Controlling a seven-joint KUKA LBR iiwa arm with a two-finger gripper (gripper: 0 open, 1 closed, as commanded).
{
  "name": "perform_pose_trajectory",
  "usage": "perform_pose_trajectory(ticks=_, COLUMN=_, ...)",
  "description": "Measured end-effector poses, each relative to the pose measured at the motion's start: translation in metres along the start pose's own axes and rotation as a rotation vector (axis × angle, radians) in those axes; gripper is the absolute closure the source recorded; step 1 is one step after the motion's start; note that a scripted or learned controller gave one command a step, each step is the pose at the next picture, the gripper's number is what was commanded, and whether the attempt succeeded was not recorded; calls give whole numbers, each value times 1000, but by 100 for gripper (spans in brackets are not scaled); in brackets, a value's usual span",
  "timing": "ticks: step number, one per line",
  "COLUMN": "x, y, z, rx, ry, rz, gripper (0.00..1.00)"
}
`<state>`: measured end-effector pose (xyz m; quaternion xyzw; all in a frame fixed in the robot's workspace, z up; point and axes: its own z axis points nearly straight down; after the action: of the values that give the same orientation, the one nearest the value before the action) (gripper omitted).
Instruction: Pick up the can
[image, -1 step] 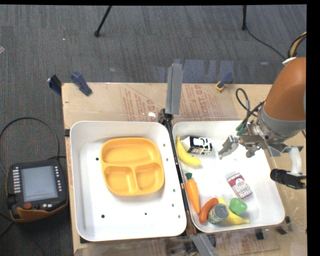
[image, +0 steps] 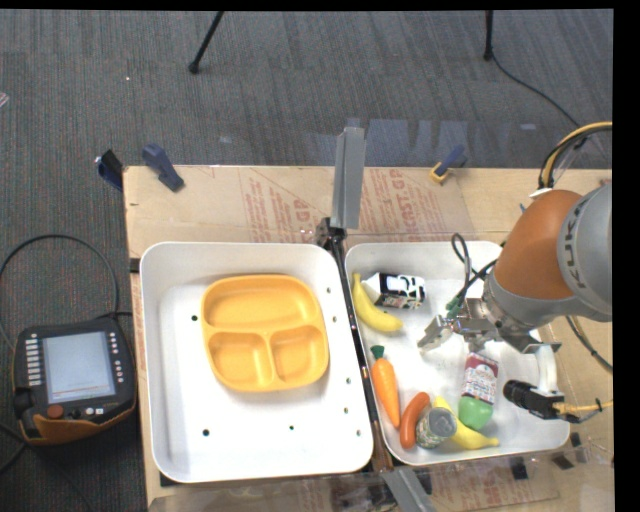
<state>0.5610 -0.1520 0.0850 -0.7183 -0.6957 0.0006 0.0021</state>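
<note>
One can (image: 435, 427) stood upright at the right bin's (image: 415, 255) near edge, wedged between a sausage (image: 412, 418) and banana (image: 470, 436); likely rigid, light, slick, best pinched across its sides. End effector (image: 437, 333) hovered farther back, open, empty

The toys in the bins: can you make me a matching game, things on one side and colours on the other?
Things:
1. divided tray
2. carrot
3. can
4. long banana

Colours:
A. yellow
B. grey
C. orange body with a green top
D. yellow-orange

Pairs: 1-D, 2-C, 3-B, 4-A
</note>
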Motion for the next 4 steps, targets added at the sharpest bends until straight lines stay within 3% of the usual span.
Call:
perform_pose_trajectory(ticks=1, x=-30, y=61, z=-6, rx=3, ry=-1, rz=272, gripper=0)
perform_pose_trajectory(ticks=2, x=-40, y=-12, z=-4, rx=5, ry=0, rz=438, gripper=0)
perform_pose_trajectory(ticks=3, x=-50, y=-69, z=2, rx=8, ry=6, rz=463, gripper=0)
perform_pose_trajectory(ticks=4, x=-53, y=-70, z=-4, rx=14, ry=5, rz=470, gripper=100)
